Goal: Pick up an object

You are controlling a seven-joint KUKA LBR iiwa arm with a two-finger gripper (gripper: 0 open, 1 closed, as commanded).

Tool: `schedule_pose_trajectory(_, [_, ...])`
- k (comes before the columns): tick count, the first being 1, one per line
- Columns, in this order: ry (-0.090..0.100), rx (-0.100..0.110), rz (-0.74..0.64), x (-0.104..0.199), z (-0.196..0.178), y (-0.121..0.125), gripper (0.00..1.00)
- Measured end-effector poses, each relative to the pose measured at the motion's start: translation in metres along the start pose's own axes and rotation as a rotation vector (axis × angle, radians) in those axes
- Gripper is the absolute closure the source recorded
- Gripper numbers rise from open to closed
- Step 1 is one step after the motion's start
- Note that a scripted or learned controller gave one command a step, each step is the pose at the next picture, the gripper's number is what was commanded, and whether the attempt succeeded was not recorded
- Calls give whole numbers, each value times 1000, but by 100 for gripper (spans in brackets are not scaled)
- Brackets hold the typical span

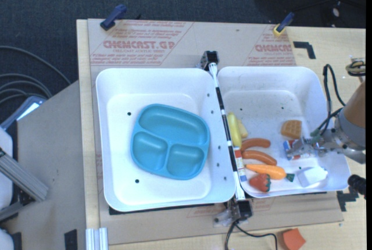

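The hand (297,149) hangs low in the right bin (264,77), just below the waffle piece (292,128); whether it is open or closed I cannot tell. Two sausages (257,150), a carrot (267,170) and a banana (233,127) lie to its left

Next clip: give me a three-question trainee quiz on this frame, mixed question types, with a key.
1. True or false: the blue divided plate lies in the left bin.
2. Multiple choice: the carrot lies in the right bin nearest its (A) far wall, (B) near wall, (C) right wall.
3. Fill in: the pincer sits just to the right of the two ____.

Key:
1. True.
2. B: the carrot lies near the bin's front edge, beside the strawberry.
3. Sausages; the toast piece lies just beyond the pincer.
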State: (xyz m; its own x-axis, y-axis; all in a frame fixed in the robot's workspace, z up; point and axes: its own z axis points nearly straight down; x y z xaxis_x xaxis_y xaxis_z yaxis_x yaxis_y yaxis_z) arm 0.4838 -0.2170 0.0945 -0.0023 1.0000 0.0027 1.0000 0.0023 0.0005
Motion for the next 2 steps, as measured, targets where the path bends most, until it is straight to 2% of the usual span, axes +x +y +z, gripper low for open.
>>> schedule_pose_trajectory(1, [-3, -1, 2, -1, -10, 0, 100])
schedule_pose_trajectory(2, [-2, 0, 1, 96, -29, 54, 100])
